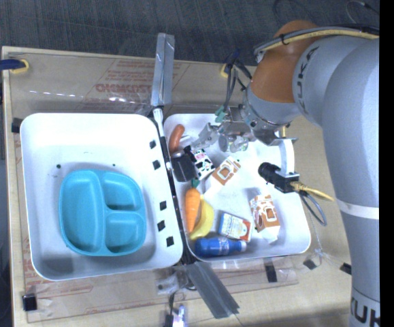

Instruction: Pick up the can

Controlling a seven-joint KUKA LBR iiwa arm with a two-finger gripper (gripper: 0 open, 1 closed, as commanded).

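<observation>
The can (pixel 218 246) is a blue cylinder lying on its side along the front wall of the right bin (pixel 293 234). It lies just in front of a banana (pixel 208 218) and a small carton (pixel 235 226). My gripper (pixel 228 139) hangs over the back part of the same bin, above a small brown-and-white carton (pixel 226 172) and a cow-patterned item (pixel 202 161). It is well away from the can, with nothing visibly held.
The right bin also holds a carrot (pixel 192 207), a sausage (pixel 175 136), a black item (pixel 182 166) and another carton (pixel 266 213). A blue divided plate (pixel 103 212) lies in the left bin (pixel 40 142). The grey arm (pixel 339 101) overhangs the right side.
</observation>
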